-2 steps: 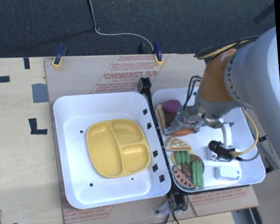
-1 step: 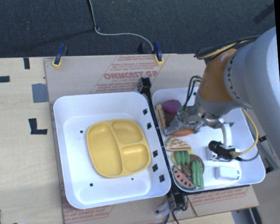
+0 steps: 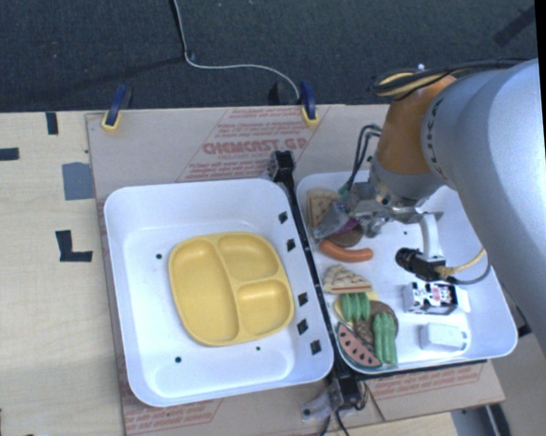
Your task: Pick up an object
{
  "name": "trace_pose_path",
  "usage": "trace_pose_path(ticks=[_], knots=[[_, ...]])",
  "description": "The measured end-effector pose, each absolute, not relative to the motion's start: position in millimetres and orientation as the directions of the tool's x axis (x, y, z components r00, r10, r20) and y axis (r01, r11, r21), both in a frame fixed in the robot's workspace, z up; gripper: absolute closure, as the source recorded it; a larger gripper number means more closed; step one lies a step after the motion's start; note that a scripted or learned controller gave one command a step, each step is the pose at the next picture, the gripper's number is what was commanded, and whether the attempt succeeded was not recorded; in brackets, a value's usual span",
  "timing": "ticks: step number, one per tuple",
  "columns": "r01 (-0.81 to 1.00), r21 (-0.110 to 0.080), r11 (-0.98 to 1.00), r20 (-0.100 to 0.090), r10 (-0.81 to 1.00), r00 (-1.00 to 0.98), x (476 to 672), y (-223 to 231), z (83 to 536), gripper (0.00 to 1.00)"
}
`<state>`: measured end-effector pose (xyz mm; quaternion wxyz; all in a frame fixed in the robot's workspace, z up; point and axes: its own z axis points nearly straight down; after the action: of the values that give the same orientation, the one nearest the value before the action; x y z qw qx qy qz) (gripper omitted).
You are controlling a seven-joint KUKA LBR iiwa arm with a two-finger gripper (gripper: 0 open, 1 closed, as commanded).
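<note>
Watermelon slice [image 3: 357, 351] sits nearest my view, at the near left corner of the right bin [image 3: 471, 317]. Just behind it I note two green pieces, one [image 3: 385, 337] beside the slice and one [image 3: 354, 305] further back, with a brown disc [image 3: 383, 310] between them. A pale wedge [image 3: 345, 277] lies behind the greens. A white block [image 3: 442, 337] rests alone toward the near right of the same bin. Sausage [image 3: 347, 252], orange-red, lies crosswise behind the wedge, close to the divider between the bins. Toast [image 3: 323, 204] is at the far left corner, beside the divider. The end effector [image 3: 348, 220] is low over the gap between toast and sausage, just above the sausage and near the toast; something dark shows under it, too blurred to identify. I cannot tell whether the end effector is apart, together, or clamped on anything, and I see no object clearly lifted. The arm [image 3: 498, 148] enters from the right, its orange band [image 3: 404, 138] above the far edge of the right bin. The left bin [image 3: 151, 365] holds a yellow divided plate [image 3: 229, 286], lying flat near its centre. Both bins rest on a cardboard sheet [image 3: 239, 145] clamped to the tabletop [image 3: 35, 306].
</note>
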<state>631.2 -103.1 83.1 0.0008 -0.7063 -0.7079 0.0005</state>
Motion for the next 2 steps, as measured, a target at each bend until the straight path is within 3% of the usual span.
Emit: trace_pose_path(ticks=[1, 2], knots=[[1.000, -0.001, 0.001, -0.003, 1.000, -0.001, 630.4, -105.0, 94.8, 1.00], [1.000, -0.001, 0.000, -0.008, 1.000, 0.000, 629.7, -108.0, 94.3, 0.00]])
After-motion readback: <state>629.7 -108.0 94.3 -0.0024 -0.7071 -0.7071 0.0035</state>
